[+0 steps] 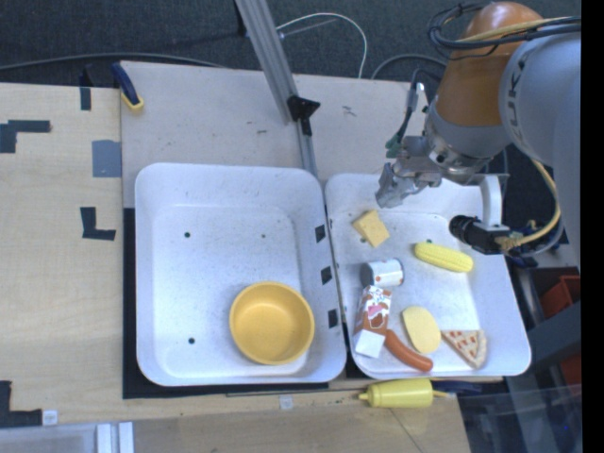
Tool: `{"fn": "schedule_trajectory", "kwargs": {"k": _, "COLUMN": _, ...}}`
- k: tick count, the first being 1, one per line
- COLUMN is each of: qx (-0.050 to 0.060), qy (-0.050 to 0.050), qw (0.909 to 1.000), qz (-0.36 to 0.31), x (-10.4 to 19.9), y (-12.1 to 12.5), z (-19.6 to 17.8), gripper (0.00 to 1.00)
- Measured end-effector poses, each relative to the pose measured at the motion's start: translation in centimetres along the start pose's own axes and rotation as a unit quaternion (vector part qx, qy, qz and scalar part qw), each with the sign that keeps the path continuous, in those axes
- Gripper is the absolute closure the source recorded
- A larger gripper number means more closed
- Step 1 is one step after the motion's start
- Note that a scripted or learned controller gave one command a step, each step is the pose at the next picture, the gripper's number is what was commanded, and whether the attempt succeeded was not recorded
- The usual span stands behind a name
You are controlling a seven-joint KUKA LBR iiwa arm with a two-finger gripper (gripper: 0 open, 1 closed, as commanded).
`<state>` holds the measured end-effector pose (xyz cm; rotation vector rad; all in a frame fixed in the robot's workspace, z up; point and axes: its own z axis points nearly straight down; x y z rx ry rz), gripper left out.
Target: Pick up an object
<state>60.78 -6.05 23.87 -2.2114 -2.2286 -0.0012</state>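
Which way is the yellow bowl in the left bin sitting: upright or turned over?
Upright. The yellow bowl shows its open mouth and rounded inside, resting on the floor of the left bin near the front right corner.

Both bins, the left bin (160, 206) and the right bin (491, 333), look like smooth white plastic, faintly speckled. The yellow bowl (272, 322) has a soft plastic sheen. The table (57, 281) is pale matt wood. The slanted bar (269, 50) looks like brushed metal, and the arm's orange band (481, 55) is glossy.

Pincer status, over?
Pincer above right bin's far-left corner, nothing seen held. Cheese wedge nearest, just below it. Corn lies apart.
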Motion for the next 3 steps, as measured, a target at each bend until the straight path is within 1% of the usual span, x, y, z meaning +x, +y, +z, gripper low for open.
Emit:
{"fn": "schedule_trajectory", "kwargs": {"k": 1, "qx": 0.0, "qy": 0.0, "qw": 1.0, "qz": 0.0, "x": 5.2, "y": 1.0, "z": 0.1, "gripper": 1.0}}
{"fn": "schedule_trajectory", "kwargs": {"k": 2, "qx": 0.001, "qy": 0.0, "qw": 1.0, "qz": 0.001, "x": 9.7, "y": 0.3, "z": 0.2, "gripper": 1.0}}
{"fn": "schedule_trajectory", "kwargs": {"k": 3, "qx": 0.001, "qy": 0.0, "qw": 1.0, "qz": 0.0, "x": 15.0, "y": -0.5, "z": 0.0, "gripper": 1.0}}
